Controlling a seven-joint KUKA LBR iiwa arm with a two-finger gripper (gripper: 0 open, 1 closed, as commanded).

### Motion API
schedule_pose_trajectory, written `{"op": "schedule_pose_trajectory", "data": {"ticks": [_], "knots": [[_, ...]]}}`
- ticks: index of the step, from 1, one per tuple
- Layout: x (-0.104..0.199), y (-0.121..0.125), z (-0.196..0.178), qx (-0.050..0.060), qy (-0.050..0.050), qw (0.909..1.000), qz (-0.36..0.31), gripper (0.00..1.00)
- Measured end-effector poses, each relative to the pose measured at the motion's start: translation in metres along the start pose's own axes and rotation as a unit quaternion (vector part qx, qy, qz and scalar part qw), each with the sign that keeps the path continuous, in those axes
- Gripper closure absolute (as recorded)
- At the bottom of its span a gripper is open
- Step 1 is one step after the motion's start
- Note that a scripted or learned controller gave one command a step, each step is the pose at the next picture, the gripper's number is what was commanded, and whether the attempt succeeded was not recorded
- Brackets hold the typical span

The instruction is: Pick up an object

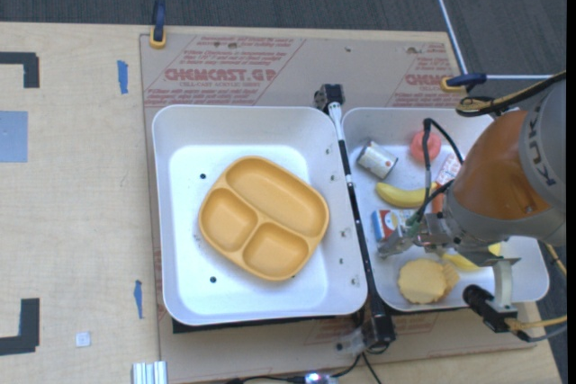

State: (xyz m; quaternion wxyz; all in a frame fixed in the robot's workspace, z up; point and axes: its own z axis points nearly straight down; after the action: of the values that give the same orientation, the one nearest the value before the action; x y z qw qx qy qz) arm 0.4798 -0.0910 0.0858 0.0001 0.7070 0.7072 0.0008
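gripper (402,240) is low in the right bin (531,283), just above the round yellow cookie (422,281); can't tell if it's gripping anything. best bet: settle squarely on one item, lift straight. crowded just past the cookie: small carton (385,219), then banana (402,194), white can (376,160), red piece (423,146). far left of the cookie, the yellow divided plate (263,218) lies in the left bin (171,193).

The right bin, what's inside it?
The right bin holds a banana, a small can, a round yellow cookie, a red thing and a small carton. The arm covers the rest, with its pincer low over the carton.
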Motion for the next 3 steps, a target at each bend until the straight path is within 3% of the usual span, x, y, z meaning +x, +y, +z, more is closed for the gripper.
{"op": "schedule_pose_trajectory", "data": {"ticks": [1,2,3], "knots": [[-0.0004,0.0012,-0.0106,-0.002,-0.001,1.0000,0.000,1.00],[-0.0004,0.0011,-0.0106,-0.002,-0.001,1.0000,0.000,0.00],[-0.0002,0.0022,-0.0205,-0.004,-0.001,1.0000,0.000,1.00]]}}
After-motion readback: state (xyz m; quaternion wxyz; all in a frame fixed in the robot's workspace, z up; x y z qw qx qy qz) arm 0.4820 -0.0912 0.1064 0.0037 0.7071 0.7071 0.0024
